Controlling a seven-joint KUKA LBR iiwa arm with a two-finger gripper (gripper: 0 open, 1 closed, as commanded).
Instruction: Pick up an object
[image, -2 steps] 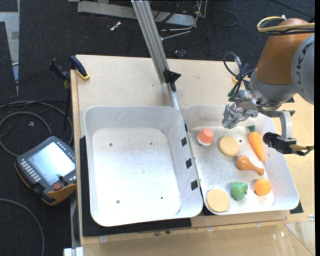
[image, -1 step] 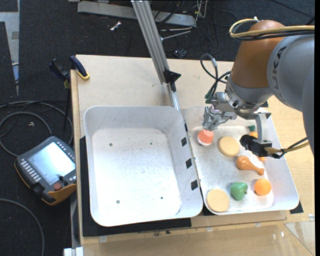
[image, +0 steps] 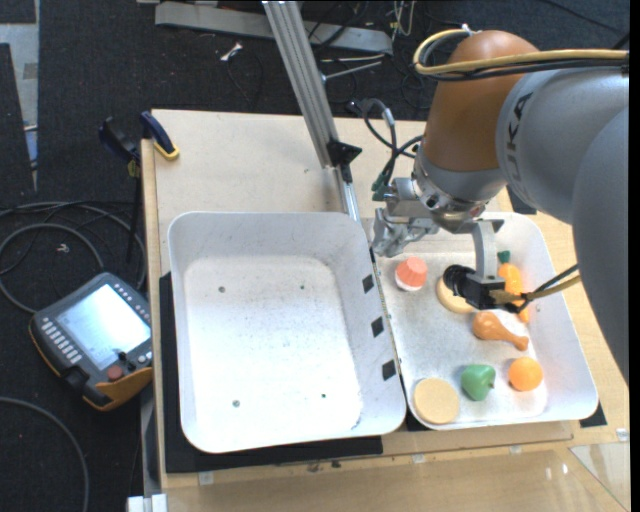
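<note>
My gripper (image: 393, 238) hangs over the far left corner of the right bin (image: 430, 345), close to the divider between the bins. Just in front of it and slightly right lies a small pink and white piece (image: 411, 273); nothing shows as held. Other things lie in the same bin. A tan ring (image: 449, 296) and a brown toy drumstick (image: 497, 327) sit at the middle. An orange ball (image: 525, 374), a green pepper (image: 478, 380) and a flat tan disc (image: 437, 399) lie along the near edge. An orange piece (image: 511, 279) is partly hidden behind the wrist.
The left bin (image: 260, 330) has a bare white floor. A slanted aluminium bar (image: 312, 95) ends at the far edge between the bins. A clamp (image: 150, 135) sits at the bench's far left corner. A teach pendant (image: 95, 340) lies off the bench at left.
</note>
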